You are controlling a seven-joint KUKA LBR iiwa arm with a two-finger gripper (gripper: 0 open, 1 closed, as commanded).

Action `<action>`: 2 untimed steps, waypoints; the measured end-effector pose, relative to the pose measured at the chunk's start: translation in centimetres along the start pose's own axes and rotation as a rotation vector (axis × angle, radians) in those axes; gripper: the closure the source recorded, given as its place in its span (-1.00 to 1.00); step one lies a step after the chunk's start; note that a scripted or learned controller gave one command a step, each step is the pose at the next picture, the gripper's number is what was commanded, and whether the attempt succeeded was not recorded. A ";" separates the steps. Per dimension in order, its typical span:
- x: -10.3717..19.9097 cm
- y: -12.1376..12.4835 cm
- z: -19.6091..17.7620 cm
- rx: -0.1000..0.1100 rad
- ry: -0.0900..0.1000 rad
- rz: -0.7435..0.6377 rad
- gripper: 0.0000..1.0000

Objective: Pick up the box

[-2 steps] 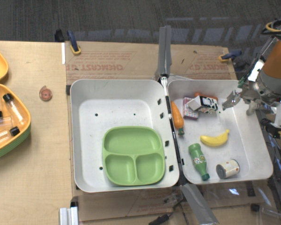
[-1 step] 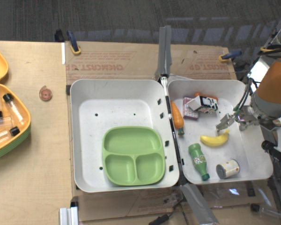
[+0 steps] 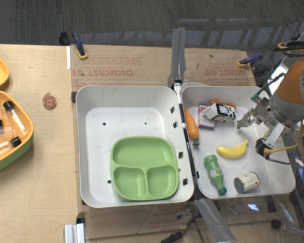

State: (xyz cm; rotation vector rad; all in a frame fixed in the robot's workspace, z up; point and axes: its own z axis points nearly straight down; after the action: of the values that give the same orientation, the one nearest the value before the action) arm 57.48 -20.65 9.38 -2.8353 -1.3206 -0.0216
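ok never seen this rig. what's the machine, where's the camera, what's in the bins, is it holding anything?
One fixed camera looks down at a slant on a bench with two shallow white bins side by side. The grey arm with the orange band reaching in from the right is a KUKA iiwa robot; its gripper hovers near the right edge of the right bin. Nothing shows between its fingers, so it holds nothing.

The left bin holds a green divided plate. The right bin holds the box it is meant to pick up, near the back, plus a carrot, a banana, a green bottle and a small can on its side. Whether the gripper is open or shut, I can't tell from here.
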 end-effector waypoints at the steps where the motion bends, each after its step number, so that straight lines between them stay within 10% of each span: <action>1: 3.2 1.0 0.3 -0.002 -0.021 -0.492 -1.00; 2: 1.3 1.4 -0.7 0.003 -0.012 -0.104 -1.00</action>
State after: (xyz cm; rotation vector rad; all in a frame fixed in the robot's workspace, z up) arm 59.43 -20.57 10.10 -2.7658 -1.4677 -0.0042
